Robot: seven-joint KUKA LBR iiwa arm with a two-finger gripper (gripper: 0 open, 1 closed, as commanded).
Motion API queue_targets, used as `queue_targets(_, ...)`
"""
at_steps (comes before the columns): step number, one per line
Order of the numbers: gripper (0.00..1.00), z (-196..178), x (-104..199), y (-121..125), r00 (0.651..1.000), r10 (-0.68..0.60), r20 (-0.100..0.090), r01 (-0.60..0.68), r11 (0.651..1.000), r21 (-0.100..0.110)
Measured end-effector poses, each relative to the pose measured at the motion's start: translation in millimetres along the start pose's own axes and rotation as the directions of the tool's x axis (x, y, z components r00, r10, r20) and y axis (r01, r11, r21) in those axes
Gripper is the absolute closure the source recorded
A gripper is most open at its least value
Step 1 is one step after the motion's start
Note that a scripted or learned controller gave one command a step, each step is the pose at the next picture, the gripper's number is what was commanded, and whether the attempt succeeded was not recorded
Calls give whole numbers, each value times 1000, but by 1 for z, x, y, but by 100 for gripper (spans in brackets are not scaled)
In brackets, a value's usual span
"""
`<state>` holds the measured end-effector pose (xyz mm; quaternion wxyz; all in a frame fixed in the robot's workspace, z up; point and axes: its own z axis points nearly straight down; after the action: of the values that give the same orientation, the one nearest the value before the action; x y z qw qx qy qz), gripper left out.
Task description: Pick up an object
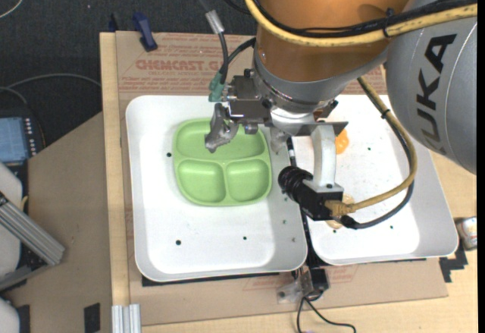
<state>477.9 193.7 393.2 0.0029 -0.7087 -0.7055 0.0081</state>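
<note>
There's my target, a pale green divided plate (222, 171), lying flat and right way up in the left bin (151, 195); it has rounded corners and three compartments, one wide section across the far side and two smaller ones side by side nearer the camera; it sits toward the bin's right half, its right edge close to the wall shared with the right bin (394, 233); glossy, plastic-looking.
</note>
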Motion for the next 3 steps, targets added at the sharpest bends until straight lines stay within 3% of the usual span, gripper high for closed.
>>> queue_targets(1, 100, -19, 3, 1, 1000, -5, -8, 5, 1000, -18)
queue_targets(2, 100, 0, -60, 36, 1000, 3, -5, -3, 1000, -12)
queue_targets(3, 100, -122, -46, 4, 1000, -8, -13, 8, 1000, -30)
